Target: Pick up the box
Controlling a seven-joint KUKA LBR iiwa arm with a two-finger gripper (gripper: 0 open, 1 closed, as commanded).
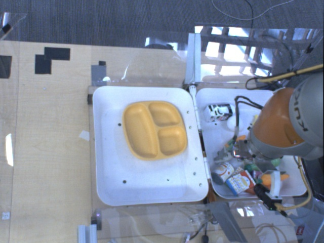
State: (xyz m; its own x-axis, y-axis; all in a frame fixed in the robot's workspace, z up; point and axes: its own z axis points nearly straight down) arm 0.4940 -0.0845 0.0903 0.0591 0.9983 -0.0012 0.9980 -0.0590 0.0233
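Note:
The box (pixel 237 180), a small carton printed white, orange and blue, lies tilted near the front edge of the right bin (pixel 207 130), among other small items. My arm reaches in from the right, its orange band (pixel 276 125) hanging over the bin's right half. The gripper (pixel 237 151) sits low over the clutter, just behind the box and slightly to its left. The wrist hides much of it, and I cannot make out anything held in it.
The left bin (pixel 109 186) holds a yellow divided plate (pixel 154 129). In the right bin, a black-and-white item (pixel 218 111) lies at the back and a white and orange bottle (pixel 276 181) at front right. Cables run across the arm.

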